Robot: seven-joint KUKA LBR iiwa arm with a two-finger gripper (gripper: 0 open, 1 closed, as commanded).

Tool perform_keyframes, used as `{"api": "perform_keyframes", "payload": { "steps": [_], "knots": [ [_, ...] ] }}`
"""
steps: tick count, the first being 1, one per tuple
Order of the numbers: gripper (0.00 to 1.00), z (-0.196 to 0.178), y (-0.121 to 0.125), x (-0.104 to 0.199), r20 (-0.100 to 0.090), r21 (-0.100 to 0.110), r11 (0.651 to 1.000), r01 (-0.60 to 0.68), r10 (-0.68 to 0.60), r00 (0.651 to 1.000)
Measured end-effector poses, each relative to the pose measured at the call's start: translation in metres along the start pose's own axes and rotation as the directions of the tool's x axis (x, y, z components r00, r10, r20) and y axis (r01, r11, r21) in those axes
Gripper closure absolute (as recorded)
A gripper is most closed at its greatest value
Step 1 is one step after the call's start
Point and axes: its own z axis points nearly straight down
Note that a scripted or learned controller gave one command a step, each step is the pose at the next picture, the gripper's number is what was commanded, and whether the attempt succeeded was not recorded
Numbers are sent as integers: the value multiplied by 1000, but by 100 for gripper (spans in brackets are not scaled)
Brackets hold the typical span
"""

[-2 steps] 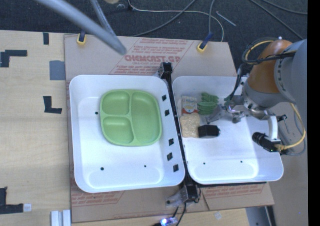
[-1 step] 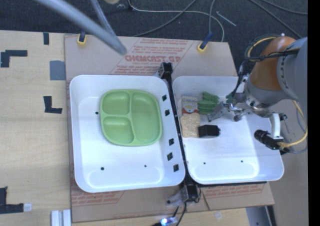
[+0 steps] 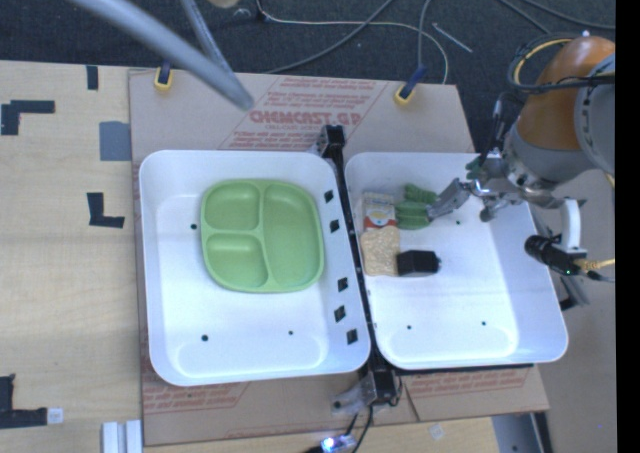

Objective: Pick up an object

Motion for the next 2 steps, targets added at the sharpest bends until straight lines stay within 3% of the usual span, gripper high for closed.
{"api": "perform_keyframes", "payload": {
  "steps": [2],
  "knots": [
    [100,-88,0,2,0,1,1000,-1,1,1000]
  ]
}}
